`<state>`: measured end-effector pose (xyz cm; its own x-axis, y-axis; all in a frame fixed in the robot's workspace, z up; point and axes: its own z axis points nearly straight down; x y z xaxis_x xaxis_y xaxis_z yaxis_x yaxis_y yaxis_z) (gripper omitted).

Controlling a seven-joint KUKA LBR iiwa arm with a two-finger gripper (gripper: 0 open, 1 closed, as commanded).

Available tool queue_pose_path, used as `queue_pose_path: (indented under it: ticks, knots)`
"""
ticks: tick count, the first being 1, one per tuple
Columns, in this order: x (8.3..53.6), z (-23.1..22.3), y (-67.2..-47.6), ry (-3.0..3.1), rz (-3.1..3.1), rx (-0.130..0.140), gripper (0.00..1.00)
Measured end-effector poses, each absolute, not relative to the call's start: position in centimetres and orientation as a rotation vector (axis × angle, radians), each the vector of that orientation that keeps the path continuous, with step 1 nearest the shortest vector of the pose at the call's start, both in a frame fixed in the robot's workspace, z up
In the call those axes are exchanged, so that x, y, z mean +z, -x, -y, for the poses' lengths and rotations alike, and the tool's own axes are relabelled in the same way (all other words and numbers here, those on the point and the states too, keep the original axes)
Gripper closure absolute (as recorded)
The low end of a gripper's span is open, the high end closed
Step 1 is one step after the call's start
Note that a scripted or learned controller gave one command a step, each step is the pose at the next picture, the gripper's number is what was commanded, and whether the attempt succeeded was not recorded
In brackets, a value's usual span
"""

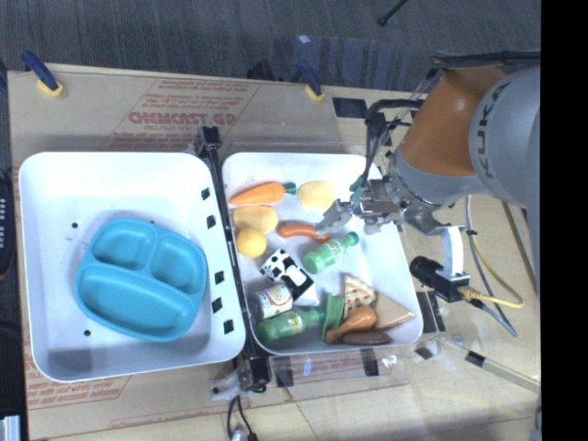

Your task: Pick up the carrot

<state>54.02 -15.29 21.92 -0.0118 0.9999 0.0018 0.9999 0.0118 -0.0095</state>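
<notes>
Camera view: carrot (pixel 258 193) light, stiff, slick, best pinched mid-body; end effector (pixel 342 211) nearby, open or clenched impossible to tell.

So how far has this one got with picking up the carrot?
Nothing looks done yet: the carrot lies in the right bin, near its far left corner, beside a yellow fruit. In hand: the gripper is low over the same bin, to the carrot's right, above a smaller orange vegetable and a green bottle, with nothing visible between its fingers. Left: reach the carrot, grasp it and lift it.
</notes>
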Motion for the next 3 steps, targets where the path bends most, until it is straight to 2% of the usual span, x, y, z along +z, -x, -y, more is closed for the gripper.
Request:
queue_pose_path:
  ticks: [1,2,3]
  knots:
    - [8.9,15.0,-61.6,2.341,2.084,0.010,0.00]
    - [9.2,10.3,-65.7,2.611,1.737,0.009,0.00]
    - [10.2,10.2,-65.7,2.597,1.750,0.017,1.00]
